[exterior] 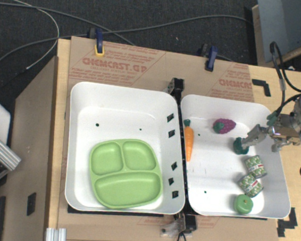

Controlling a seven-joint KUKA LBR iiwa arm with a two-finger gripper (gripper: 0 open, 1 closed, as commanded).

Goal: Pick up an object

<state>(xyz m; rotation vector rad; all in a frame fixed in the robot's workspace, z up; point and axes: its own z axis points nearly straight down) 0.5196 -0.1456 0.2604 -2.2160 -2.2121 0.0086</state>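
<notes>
Cardboard-topped surface [118, 68], 2 bins. Your tool [266, 136], fingers apart, hovers beside the teal piece [239, 146]: light, rigid; pinch its sides.

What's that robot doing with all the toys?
The robot arm's claw is over the right bin, right by a dark green toy. Nothing is picked up yet. A carrot, a purple berry, two wrapped packets and a green apple lie there too. The left bin has a green plate.
</notes>
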